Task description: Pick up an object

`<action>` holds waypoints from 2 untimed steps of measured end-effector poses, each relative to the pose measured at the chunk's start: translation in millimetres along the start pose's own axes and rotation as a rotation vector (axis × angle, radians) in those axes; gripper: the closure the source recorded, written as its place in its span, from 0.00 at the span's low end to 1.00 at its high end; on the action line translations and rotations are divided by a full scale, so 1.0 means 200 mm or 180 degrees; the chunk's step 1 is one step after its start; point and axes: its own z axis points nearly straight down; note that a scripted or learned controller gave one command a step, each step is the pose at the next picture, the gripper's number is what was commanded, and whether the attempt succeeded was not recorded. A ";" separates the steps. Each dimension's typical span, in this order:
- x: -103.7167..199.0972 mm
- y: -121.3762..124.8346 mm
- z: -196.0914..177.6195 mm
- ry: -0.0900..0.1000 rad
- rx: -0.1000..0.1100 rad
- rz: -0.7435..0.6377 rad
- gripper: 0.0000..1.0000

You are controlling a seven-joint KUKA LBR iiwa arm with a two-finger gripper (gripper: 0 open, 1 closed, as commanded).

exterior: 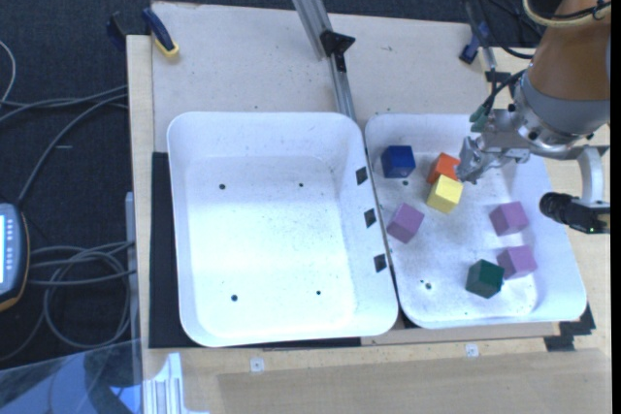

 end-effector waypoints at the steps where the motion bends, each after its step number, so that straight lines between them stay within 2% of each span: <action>1: 0.26 0.12 -0.03 -0.0003 -0.0012 0.0000 1.00; 2: 0.49 0.17 -0.06 -0.0002 -0.0011 0.0003 1.00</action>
